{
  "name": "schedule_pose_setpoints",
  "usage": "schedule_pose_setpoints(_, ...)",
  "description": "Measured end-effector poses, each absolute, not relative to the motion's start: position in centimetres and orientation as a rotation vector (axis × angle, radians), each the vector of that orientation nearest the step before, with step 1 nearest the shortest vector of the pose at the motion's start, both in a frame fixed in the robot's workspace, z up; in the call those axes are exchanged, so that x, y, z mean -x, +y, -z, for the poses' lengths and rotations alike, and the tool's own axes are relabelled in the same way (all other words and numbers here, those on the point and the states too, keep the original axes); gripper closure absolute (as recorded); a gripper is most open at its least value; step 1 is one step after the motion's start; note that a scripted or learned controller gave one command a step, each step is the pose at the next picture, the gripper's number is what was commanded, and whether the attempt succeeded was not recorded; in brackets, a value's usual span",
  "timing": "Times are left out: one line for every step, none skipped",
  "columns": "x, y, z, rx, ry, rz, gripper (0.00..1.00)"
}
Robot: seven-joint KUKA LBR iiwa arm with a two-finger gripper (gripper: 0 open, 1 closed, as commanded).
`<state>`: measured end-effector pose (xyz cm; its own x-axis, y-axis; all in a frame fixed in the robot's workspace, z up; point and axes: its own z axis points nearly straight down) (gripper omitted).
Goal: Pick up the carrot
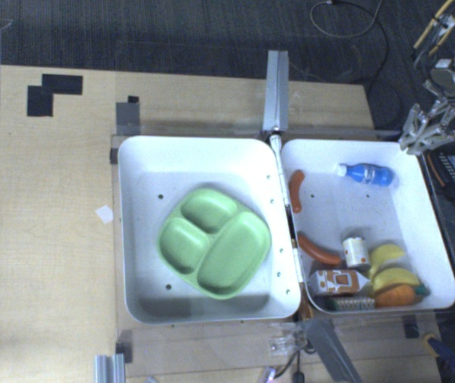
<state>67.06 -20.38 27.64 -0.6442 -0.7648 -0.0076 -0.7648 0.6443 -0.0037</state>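
Observation:
The carrot (319, 250), an orange-red tapered piece, lies in the right bin (443, 238) near its left wall, pointing toward a small can (356, 251). My gripper (428, 132) hangs over the right bin's far right corner, well away from the carrot, which is down and to the left of it. Its fingers are spread open and nothing is between them.
In the right bin are also a blue bottle (367, 174), a reddish sausage (295, 191), yellow fruit (393, 278), an orange (395, 295) and a small carton (339, 281). The left bin (136, 214) holds a green divided plate (215, 242).

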Motion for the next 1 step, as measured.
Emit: schedule_pose_setpoints(-67.05, -20.37, -27.68, 1.599, 2.695, 0.001, 1.00)
